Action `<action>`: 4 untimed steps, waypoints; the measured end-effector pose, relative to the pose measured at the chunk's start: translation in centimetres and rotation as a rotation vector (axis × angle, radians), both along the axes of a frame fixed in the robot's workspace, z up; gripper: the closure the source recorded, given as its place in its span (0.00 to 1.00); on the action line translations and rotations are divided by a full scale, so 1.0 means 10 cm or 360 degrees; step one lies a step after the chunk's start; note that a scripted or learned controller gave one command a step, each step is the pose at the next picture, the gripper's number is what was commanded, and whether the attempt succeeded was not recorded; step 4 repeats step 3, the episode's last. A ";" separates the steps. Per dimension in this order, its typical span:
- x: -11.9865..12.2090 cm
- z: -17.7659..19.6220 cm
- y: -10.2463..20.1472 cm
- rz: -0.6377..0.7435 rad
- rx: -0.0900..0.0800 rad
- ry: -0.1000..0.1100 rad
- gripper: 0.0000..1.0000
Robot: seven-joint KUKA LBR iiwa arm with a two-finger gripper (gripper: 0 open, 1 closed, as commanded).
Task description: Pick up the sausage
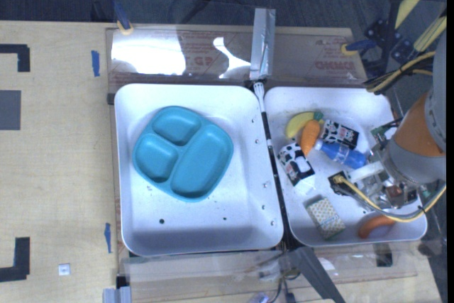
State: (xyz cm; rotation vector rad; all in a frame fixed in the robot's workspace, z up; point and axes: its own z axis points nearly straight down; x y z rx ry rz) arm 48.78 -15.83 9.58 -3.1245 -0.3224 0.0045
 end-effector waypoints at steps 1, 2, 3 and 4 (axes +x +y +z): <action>-0.07 -0.08 0.32 0.0789 -0.0005 -0.0012 1.00; -0.05 -0.08 0.03 -0.0002 0.0001 -0.0013 1.00; 0.20 0.40 -0.51 0.0163 0.0002 0.0000 1.00; 0.20 0.40 -0.51 0.0163 0.0002 0.0000 1.00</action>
